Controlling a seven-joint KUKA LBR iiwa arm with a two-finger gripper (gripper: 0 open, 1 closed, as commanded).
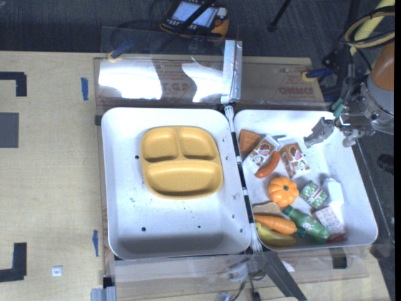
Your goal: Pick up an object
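Camera view showed the gripper point(331, 129) over the right bin's point(363, 199) upper right corner; whether it was open or closed could not be told, and nothing visible sat in it. Below-left lay a toy pumpkin point(283, 191), carrot point(276, 223) and green bottle point(307, 223). A yellow divided tray point(182, 160) sat in the left bin point(119, 187).

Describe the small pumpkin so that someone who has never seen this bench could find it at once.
Start at the right-hand white bin, the one crowded with toy food. Near its middle sits the pumpkin: round, ribbed and orange with a short green stem. Its neighbours, the carrot below and the sausage above, are long and thin; it alone is squat and round.
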